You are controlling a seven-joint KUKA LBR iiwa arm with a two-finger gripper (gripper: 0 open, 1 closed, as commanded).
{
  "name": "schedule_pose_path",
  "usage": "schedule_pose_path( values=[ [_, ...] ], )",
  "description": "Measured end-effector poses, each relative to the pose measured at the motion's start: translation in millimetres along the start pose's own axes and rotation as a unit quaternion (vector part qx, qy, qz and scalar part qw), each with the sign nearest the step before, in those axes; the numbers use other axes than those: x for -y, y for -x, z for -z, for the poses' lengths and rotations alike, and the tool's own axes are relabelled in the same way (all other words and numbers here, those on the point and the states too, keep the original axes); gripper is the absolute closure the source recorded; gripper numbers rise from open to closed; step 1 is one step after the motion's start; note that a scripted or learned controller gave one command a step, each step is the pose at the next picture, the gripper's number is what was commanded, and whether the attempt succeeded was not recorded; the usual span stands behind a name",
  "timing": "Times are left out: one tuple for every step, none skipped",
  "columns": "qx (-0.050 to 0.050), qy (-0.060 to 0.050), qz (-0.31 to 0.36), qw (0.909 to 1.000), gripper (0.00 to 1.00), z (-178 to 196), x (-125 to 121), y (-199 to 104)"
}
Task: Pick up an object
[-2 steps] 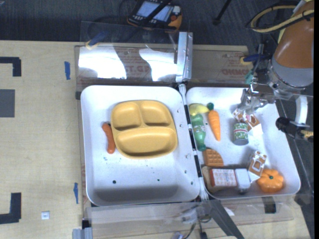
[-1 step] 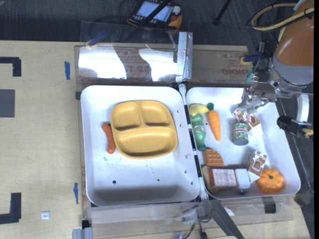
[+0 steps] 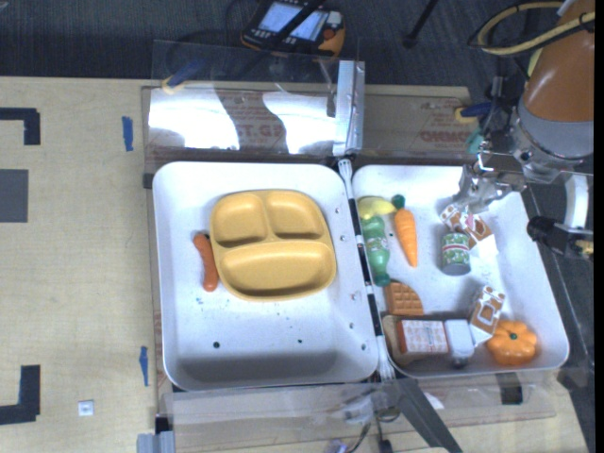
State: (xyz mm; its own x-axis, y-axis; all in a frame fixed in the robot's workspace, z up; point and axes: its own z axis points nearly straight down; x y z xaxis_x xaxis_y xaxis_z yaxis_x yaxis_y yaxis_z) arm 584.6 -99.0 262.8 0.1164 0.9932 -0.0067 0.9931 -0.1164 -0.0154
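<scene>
I am hovering my end effector (image 3: pixel 483 189) over the right bin (image 3: pixel 547 281), just above a small carton (image 3: pixel 464 220) and a can (image 3: pixel 456 251), its grip unclear.

A divided plate (image 3: pixel 272 243) lies in the left bin (image 3: pixel 179 281); a carrot (image 3: pixel 406 236) in the right bin (image 3: pixel 543 281).

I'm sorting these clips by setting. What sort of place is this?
Probably a robotics lab bench set up for picking trials: two white bins side by side, toy food such as a carrot and a pumpkin, and a control pendant on the floor behind.
</scene>
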Motion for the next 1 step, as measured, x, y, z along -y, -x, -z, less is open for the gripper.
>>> schedule_pose_path(
  values=[
    [0.001,-0.002,0.001,1.0,1.0,6.5,-0.4,-0.4]
  ],
)
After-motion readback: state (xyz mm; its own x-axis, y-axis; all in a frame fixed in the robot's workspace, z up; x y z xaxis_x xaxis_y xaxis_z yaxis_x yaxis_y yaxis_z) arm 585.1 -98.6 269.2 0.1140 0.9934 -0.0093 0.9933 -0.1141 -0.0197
